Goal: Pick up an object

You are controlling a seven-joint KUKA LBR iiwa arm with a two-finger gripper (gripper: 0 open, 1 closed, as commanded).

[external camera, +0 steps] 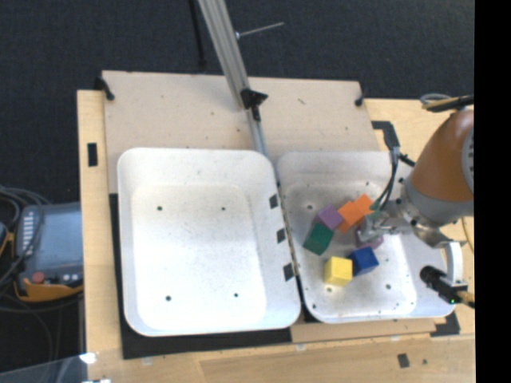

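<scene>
Several small blocks lie in the right bin [319,174]: an orange block [356,211], a purple block [330,218], a green block [318,238], a blue block [365,259] and a yellow block [338,270]. My gripper [371,231] reaches in from the right and sits low among them, just right of the purple and orange blocks and just above the blue one. The arm's grey and orange wrist [443,170] hangs over the bin's right side.
The left bin [144,174] stands beside the right one. A slanted metal pole [227,46] rises from the back between the bins. A grey device with cables [48,246] sits off the bench's left edge.
</scene>
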